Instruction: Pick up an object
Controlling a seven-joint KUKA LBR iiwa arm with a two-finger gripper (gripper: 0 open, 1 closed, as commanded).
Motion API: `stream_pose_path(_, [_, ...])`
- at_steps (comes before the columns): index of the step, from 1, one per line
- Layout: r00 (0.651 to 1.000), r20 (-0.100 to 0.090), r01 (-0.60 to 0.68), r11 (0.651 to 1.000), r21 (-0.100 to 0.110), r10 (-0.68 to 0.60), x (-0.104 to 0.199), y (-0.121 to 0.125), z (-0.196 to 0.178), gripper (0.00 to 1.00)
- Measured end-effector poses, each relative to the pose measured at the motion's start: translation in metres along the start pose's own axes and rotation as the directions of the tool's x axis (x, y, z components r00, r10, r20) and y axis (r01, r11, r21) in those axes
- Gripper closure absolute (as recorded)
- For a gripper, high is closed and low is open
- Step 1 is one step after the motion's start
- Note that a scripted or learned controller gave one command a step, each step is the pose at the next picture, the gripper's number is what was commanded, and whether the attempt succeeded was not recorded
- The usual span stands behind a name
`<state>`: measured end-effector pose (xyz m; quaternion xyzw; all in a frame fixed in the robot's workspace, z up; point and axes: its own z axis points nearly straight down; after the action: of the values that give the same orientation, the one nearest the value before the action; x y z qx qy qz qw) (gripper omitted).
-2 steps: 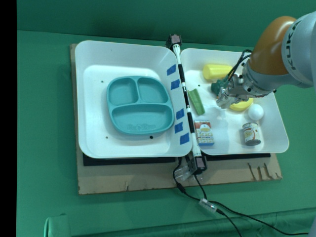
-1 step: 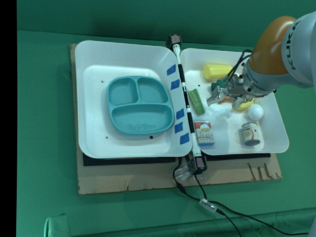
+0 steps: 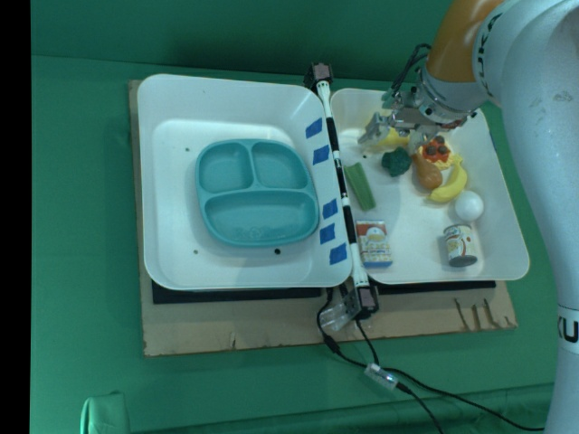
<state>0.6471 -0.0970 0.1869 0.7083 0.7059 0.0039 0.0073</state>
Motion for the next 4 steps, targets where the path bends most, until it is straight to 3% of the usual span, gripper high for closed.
stream_pose_path(1, [1.0,0.008,-0.004,1.0,-0.009,0.004,-0.003,0.002,-0.017,1.0])
stream_pose_path(2, [1.0,0.009,-0.005,1.0,-0.011,0.005,-0.003,0.003,-0.018,0.0])
stream_pose_path(3, [1.0,0.012,-0.009,1.0,-0.016,0.009,-0.005,0.004,-0.033,1.0])
stream_pose_path(4, [1.0,0.012,-0.009,1.0,-0.016,0.009,-0.005,0.004,-0.033,0.0])
